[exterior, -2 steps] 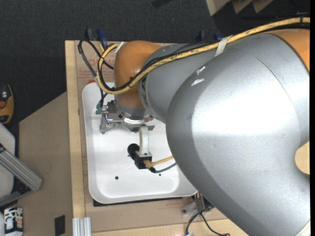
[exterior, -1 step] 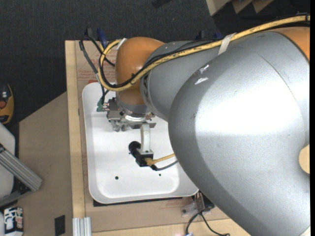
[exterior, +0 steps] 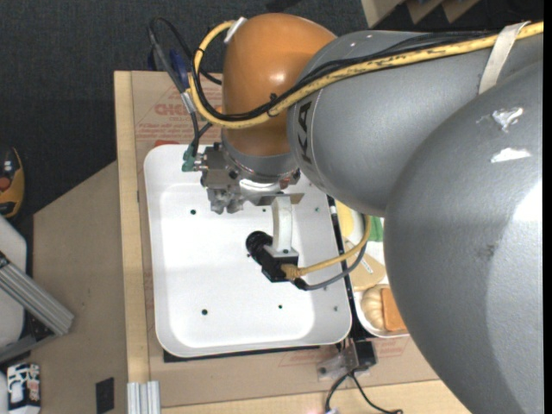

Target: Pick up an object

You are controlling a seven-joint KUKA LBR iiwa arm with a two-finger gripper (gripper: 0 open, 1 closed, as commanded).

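- In the camera view, the arm [exterior: 431, 145] comes in from the right and takes up most of the right half. Its orange band [exterior: 272, 59] sits over the far edge of the bins.
- The gripper [exterior: 222, 202] hangs below the orange band, over the far part of the left bin [exterior: 172, 317], nearer that bin's left wall than its right.
- You cannot tell whether the gripper is spread or pressed together. It is seen from above and its own body hides the tips. Nothing is visibly pinched in it.
- You also cannot tell whether the gripper touches the bin floor or is just above it.
- The left bin's white floor has a few small dark dots [exterior: 204, 311], well apart from each other.
- The arm covers most of the right bin [exterior: 366, 328], leaving a narrow strip beside the left bin.
- The things you could pick lie in that strip. A tan thing [exterior: 382, 309] is at the near end and a yellow-green thing [exterior: 355, 222] is further back. Both are well apart from the gripper.
- Both bins rest on the brown bench [exterior: 129, 231].
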